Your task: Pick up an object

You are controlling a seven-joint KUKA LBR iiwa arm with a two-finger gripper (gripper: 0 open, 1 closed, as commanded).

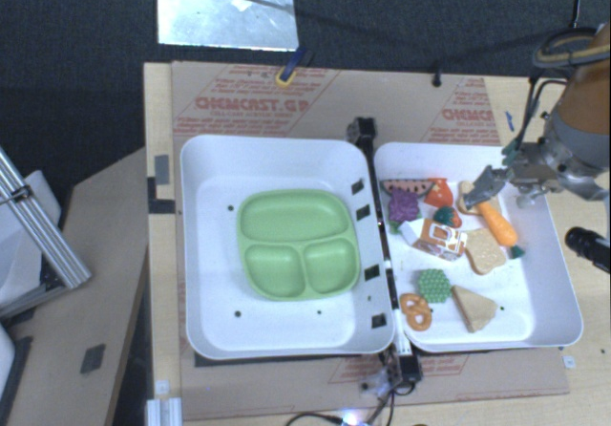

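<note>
A cluster of toy food is seen in the right bin (558, 309), and places below are given relative to the orange carrot (497, 222) lying near that bin's upper right. Just up and left of the carrot, the gripper (484, 185) is seen low over the bin's upper part; whether its fingers are apart or together cannot be told, and nothing is seen held between them. Below the carrot a slice of bread (486, 256) is found, and further below a tan wedge (474, 308). To the carrot's left a small printed carton (441, 239), a red piece (438, 193) and purple grapes (404, 207) are laid. Down and left, a green studded piece (433, 285) and a pretzel (416, 309) are seen. Well to the left, a green divided plate (296, 243) is set in the left bin (205, 223).
</note>
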